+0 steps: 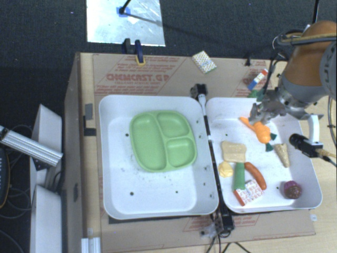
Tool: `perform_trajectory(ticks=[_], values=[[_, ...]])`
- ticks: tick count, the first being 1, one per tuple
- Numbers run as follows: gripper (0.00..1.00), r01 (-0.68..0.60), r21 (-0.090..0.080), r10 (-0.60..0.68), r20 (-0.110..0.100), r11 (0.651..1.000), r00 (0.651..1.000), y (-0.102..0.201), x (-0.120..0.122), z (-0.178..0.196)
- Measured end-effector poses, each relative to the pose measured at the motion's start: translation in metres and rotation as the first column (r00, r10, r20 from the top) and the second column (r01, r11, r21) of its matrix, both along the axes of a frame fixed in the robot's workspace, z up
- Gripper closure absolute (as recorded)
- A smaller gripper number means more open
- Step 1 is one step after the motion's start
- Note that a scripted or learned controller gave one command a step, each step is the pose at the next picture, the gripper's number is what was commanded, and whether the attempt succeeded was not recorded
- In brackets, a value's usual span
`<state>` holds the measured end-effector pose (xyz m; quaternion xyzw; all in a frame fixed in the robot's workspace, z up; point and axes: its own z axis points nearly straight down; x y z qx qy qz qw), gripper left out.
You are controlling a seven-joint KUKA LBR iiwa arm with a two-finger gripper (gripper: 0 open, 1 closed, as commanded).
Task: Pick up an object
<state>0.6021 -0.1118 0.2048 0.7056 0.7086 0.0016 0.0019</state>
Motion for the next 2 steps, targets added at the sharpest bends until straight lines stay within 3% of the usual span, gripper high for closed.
perform_trajectory(ticks=[1,2], values=[[1.00,-0.001,0.001,0.001,-0.001,1.000,1.000,0.075,0.002,0.063],[1.00,0.003,0.000,-0.003,-0.003,1.000,1.000,0.083,-0.038,0.064]])
